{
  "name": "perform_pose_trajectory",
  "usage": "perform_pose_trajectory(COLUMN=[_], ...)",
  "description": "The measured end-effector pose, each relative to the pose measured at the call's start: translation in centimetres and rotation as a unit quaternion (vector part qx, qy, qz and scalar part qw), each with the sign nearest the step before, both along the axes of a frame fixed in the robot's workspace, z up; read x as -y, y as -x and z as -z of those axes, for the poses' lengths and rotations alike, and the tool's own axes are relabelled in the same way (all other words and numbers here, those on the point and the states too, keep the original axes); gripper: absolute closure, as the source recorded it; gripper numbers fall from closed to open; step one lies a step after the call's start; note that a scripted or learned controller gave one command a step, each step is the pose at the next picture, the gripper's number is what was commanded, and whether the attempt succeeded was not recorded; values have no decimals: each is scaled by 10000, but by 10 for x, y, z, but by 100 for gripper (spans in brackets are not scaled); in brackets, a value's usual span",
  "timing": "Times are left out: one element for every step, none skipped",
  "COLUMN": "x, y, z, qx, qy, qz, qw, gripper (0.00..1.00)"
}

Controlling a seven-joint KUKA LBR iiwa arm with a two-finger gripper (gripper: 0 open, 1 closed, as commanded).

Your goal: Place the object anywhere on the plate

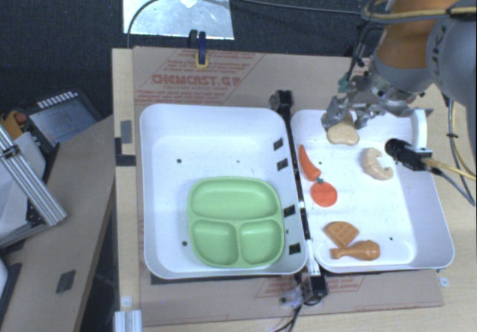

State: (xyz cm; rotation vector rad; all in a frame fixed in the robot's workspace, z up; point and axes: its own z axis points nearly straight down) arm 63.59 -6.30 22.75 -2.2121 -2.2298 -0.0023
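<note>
— Which piece is it going for, do you think?

— My guess is the pale tan piece at the back of the right bin, a flat, rounded thing like a biscuit or a slice of potato. The gripper is right over it, touching or nearly so.

— Has it got hold of it?

— I can't say. From here the wrist hardware covers the tips, so whether the pincer is spread or pinched I cannot tell. The piece looks to be lying on the bin floor, not lifted.

— And the plate?

— The green plate with three compartments sits in the left bin, toward the front. Nothing rests on it. It is well apart from that tan piece, with the divider between the bins in the way.

— So not much done, then.

— I'd judge it's at the very start: the arm is at the pick, and the lift, the carry across to the left and the drop are all left to do.

— What else is in the right bin?

— An orange carrot near the divider, a red tomato-like round just below it, a cream curved piece to the right, and at the front a waffle beside a chicken drumstick. All toy food, all clear of the gripper.
</note>
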Motion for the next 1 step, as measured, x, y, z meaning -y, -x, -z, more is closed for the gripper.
perform_pose_trajectory(x=[-41], y=[35], z=[8], qx=[-10], qy=[-2], qz=[1], qw=[10000], gripper=[100])
